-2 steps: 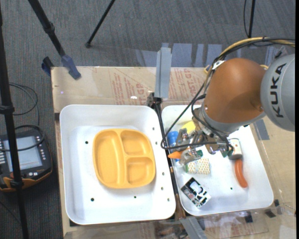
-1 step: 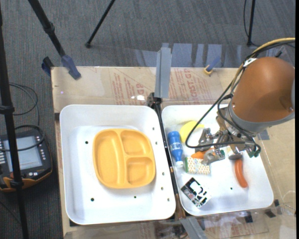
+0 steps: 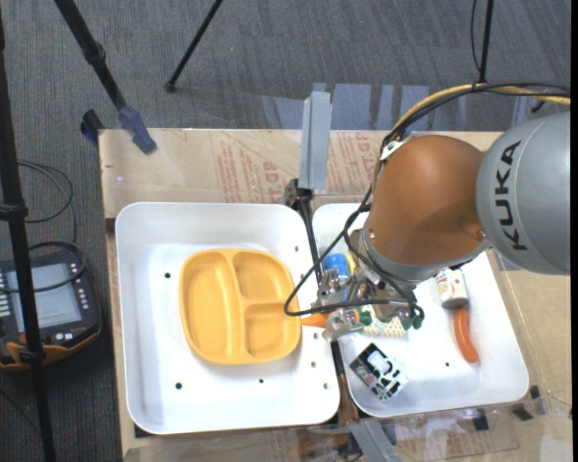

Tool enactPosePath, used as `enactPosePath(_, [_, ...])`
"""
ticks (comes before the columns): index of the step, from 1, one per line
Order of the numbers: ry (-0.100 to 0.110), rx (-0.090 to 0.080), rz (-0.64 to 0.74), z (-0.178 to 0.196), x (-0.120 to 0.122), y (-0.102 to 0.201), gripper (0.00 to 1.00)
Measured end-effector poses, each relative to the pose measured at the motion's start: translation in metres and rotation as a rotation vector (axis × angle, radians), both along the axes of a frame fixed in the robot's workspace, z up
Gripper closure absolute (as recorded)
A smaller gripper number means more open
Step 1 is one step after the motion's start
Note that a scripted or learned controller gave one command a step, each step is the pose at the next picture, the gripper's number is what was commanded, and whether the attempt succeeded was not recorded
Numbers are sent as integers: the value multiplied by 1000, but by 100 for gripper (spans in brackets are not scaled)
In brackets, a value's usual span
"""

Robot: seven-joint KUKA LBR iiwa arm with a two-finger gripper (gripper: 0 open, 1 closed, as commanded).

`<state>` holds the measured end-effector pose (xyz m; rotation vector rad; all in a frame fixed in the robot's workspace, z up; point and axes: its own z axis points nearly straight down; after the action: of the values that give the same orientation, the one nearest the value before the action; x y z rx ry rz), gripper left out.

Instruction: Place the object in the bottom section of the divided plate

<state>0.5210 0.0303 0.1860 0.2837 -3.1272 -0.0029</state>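
A yellow divided plate [image 3: 187, 306] lies in the left white bin [image 3: 144, 248], with one long section on its left and two smaller ones on its right. My gripper [image 3: 342, 314] hangs low over the inner edge of the right bin [image 3: 506, 354], under the orange wrist band. A small orange piece [image 3: 313, 321] pokes out from beneath the gripper towards the plate's lower right corner. The gripper's body hides how that piece is held, or whether it is held at all.
In the right bin lie an orange sausage-shaped thing [image 3: 465, 336], a black and white object [image 3: 378, 372], a beige waffle-like piece [image 3: 392, 327], a blue item [image 3: 337, 261] and a small white and brown item [image 3: 450, 288]. A grey post [image 3: 315, 147] stands behind the bins.
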Motion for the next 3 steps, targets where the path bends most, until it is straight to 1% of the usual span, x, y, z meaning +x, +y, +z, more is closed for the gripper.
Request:
enactPosePath(1, [-3, 0, 16, 160, 10, 46, 100])
enactPosePath(2, [1, 0, 189, 47, 18, 88, 100])
enactPosePath(3, [-1, 0, 68, 1, 69, 38, 100])
